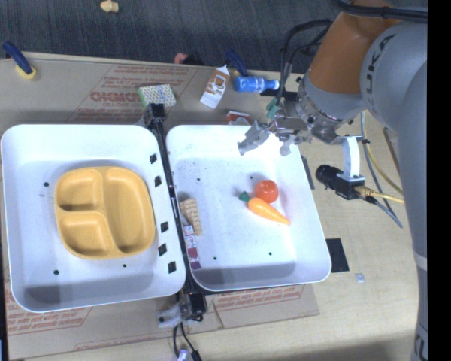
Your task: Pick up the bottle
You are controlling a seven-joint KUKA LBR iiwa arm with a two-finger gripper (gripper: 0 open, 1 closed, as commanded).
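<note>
Camera view: bottle (249, 85) lies outside bins, behind jaws.

A grey arm's claw (269, 138) hangs open above the far edge of the right bin (308, 258), holding nothing; a tomato (267, 189) and carrot (267, 210) lie below, a yellow divided tray (105, 209) in the left bin (22, 277).

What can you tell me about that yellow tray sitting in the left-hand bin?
The yellow tray is a rounded, plastic-looking divided plate with three compartments: two smaller ones stacked on its left side and one long one on its right. It lies flat, right side up, on the floor of the left bin, roughly in the middle, apart from the walls. Its compartments look bare.
</note>
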